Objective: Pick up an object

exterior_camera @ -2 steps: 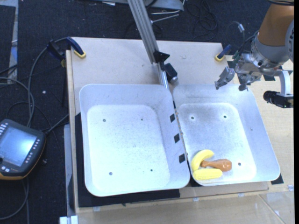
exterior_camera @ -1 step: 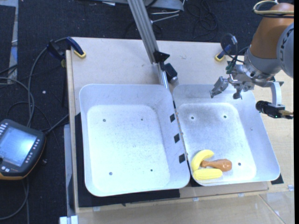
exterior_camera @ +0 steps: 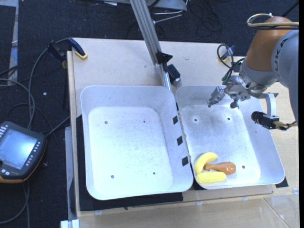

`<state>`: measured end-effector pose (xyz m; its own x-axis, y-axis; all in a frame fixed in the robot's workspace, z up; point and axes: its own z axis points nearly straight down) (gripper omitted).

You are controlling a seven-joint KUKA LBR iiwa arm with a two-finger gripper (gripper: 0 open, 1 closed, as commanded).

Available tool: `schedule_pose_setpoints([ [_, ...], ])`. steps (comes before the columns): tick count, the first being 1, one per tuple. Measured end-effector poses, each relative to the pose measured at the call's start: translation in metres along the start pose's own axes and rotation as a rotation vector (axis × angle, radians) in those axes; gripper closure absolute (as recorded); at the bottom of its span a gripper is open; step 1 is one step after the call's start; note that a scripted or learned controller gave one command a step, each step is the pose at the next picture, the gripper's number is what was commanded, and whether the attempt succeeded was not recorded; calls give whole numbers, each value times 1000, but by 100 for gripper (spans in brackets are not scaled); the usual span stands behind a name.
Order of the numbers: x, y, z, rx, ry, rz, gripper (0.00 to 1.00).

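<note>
Gripper (exterior_camera: 224,98): fingers spread apart, nothing between them, above the right bin's (exterior_camera: 266,148) far end.
Yellow banana pieces (exterior_camera: 208,167): two curved pieces at that bin's near edge.
Brown drumstick-shaped piece (exterior_camera: 222,167): lies between them, touching, well apart from the gripper.

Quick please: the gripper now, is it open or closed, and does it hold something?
Two-finger gripper: open, holding nothing, above the far end of the right shallow white bin; the yellow banana-shaped toy lies at the near end.
</note>
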<state>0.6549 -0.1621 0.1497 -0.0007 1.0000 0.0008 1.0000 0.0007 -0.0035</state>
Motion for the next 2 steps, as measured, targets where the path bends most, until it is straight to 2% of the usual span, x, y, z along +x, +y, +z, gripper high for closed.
schedule_pose_setpoints([
  [1, 0, 1, -13, -5, -1, 0, 100],
  [2, -4, -7, -70, -9, -2, 1, 100],
])
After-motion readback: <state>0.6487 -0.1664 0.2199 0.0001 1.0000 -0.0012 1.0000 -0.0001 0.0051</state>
